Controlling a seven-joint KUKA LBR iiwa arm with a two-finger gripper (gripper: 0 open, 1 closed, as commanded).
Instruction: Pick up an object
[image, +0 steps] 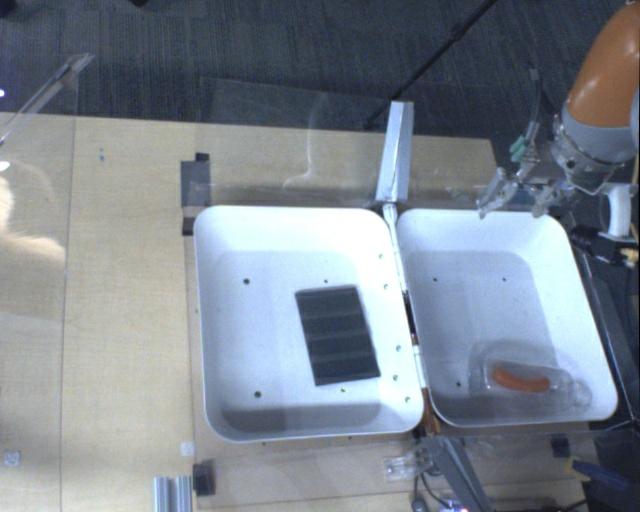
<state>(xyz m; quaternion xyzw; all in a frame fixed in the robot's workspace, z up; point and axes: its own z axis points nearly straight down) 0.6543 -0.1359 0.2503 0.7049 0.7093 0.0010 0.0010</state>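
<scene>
We see the gripper (515, 192) hanging over the far rim of the right bin (470, 235), its jaws spread and pinching nothing, likely poised to descend. The clear object with an orange core (525, 380) lies in that bin's near corner; a dark ridged slab (337, 334) rests flat in the left bin (230, 300).

We see two shallow white plastic bins (225, 240) side by side on a pale wooden bench (110, 330), with a grey metal post (396, 150) standing at their far junction
</scene>
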